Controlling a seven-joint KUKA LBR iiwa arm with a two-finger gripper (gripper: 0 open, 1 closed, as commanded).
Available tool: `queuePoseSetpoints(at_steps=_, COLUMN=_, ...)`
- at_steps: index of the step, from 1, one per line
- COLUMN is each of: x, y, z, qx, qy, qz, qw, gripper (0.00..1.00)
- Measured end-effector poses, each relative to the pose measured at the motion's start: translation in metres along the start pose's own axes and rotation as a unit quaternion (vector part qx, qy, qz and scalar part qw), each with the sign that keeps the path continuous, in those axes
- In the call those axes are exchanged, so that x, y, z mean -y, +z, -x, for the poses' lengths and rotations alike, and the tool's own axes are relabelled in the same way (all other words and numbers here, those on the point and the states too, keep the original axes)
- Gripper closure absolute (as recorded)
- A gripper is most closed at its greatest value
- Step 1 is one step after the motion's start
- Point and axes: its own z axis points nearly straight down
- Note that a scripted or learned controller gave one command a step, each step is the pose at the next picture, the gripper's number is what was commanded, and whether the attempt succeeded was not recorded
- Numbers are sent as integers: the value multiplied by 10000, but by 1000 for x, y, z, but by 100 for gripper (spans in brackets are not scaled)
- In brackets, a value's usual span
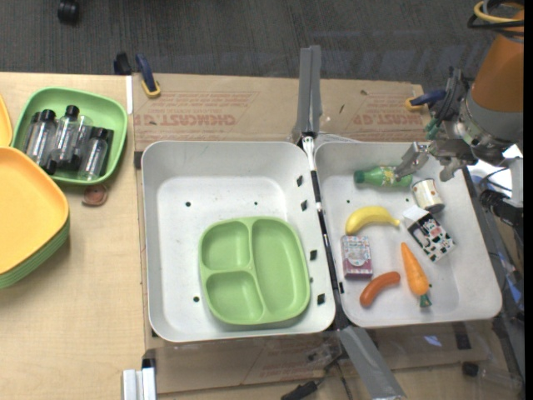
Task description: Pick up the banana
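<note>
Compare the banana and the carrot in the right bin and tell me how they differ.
The banana is yellow; the carrot is orange with a green tip. The banana curves in an arch lying roughly crosswise, while the carrot is straight and tapered, pointing down the view. The banana lies closer to the bin's middle divider, the carrot farther right. Both lie loose in the right bin, neither held.

The arm (500, 82) is cut off by the right edge, and the stacked orange plates (25, 215) by the left. The gripper (425, 161) hides one end of the green bottle (379, 176). Print on the small pink box (356, 255) is too small to read.
</note>
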Motion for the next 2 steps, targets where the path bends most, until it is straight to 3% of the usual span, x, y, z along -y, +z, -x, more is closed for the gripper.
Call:
queuePoseSetpoints(at_steps=1, x=6, y=112, z=-8, qx=17, qy=-756, qz=88, qw=9971, gripper=0)
queuePoseSetpoints(at_steps=2, x=-15, y=63, z=-35, qx=3, qy=66, qz=9, qw=10000, gripper=0)
